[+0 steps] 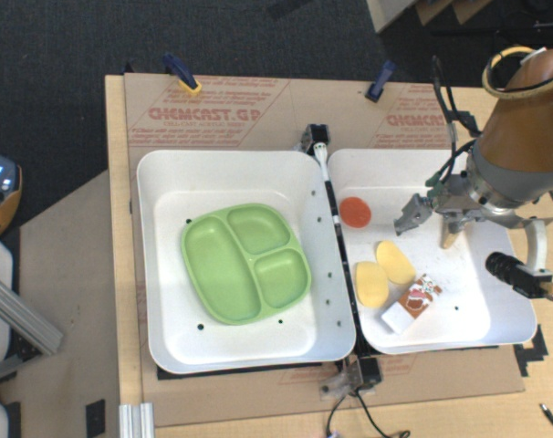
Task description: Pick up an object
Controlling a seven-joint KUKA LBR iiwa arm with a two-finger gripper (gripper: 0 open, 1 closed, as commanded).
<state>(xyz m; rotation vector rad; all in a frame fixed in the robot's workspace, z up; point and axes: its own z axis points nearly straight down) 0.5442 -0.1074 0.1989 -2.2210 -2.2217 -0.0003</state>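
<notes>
Yellow pieces (pixel 383 273) crowd together at five o'clock; your gripper's (pixel 432 222) spread, empty fingers may nudge rather than pinch them.

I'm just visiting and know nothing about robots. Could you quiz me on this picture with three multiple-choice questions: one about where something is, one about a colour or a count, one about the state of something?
1. Where does the green divided plate lie?
A. in the left bin
B. in the right bin
C. on the cardboard

2. How many yellow pieces lie in the right bin?
A. none
B. two
C. five

3. How do the fingers of the hand stand?
A. spread apart, nothing between them
B. closed on the orange disc
C. closed on the plate

Answers:
1. A, it sits in the left bin.
2. B, two lie side by side below the orange disc.
3. A, a bare gap shows between the fingers.
</notes>
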